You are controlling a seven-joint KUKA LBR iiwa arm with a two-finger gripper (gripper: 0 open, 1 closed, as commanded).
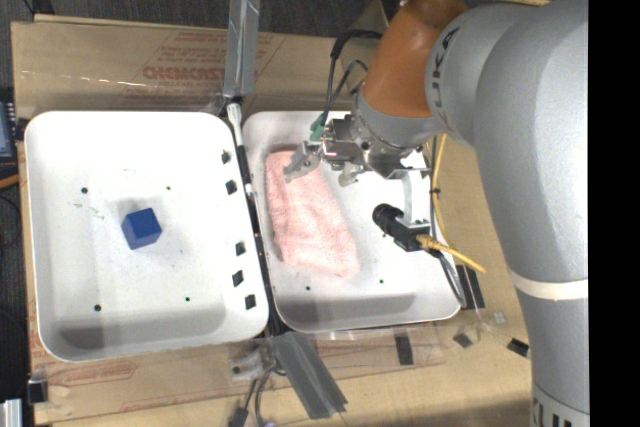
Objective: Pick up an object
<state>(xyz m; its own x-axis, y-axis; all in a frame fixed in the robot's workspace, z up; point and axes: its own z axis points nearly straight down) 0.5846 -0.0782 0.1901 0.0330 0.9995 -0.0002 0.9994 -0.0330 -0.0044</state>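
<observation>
in right bin (400,287), fuzzy pink oblong cloth (310,220)

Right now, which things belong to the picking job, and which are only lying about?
In the job: gripper; pink cloth, right by it; right bin.
Lying about: blue cube, alone in the left bin; cardboard under both bins.

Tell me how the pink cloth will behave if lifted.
The cloth looks fuzzy and lies flat, so it will probably droop, not stay stiff. Being thin, it is likely light. Lifted by the end near the gripper, most may dangle.
</observation>
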